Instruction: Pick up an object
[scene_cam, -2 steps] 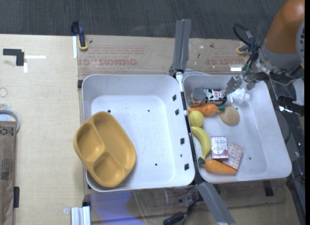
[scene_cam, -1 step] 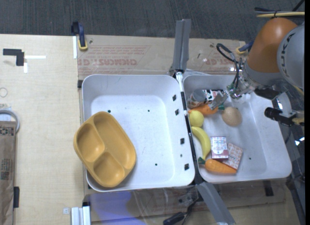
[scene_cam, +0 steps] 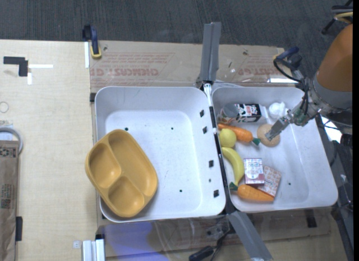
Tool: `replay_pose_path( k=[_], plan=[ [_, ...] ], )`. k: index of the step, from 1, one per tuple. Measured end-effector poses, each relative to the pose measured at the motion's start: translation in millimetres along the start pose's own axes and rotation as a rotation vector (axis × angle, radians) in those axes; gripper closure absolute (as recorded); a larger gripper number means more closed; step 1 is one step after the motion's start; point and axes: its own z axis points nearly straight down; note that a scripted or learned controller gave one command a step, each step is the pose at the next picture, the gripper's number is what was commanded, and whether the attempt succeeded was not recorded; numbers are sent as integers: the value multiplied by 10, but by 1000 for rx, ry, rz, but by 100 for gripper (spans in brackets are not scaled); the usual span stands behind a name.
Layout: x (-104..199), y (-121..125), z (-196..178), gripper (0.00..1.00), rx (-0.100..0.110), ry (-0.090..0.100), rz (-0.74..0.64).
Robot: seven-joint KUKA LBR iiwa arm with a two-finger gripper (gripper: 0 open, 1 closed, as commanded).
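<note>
Because the task names no particular object, you should take the tan round piece (scene_cam: 268,137) as the likely target: it lies in the right bin (scene_cam: 314,189), toward the far half, and the gripper (scene_cam: 273,132) sits directly over it, its tip at or touching the disc's upper edge. The grey fingers slant down from the upper right, so the approach line runs from the wrist on the right toward the bin's centre; whether they are spread or closed you cannot tell from this angle, and nothing shows as held. Just left of the disc lies a carrot (scene_cam: 240,133), long axis running left to right, touching a lemon (scene_cam: 227,137). Behind them stand a small black-and-white carton (scene_cam: 248,111) and a white lump (scene_cam: 276,109), both near the far wall. Nearer you, a banana (scene_cam: 235,164) curves along the divider, with a red-and-white box (scene_cam: 253,171) and a second carrot (scene_cam: 255,193). The left bin (scene_cam: 168,108) bears a yellow divided plate (scene_cam: 120,173), well apart.
</note>
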Motion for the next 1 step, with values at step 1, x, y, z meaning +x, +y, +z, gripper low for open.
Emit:
replay_pose_path(
  k=[1],
  plan=[
    [466,371,884,0,0,1,7]
  ],
)
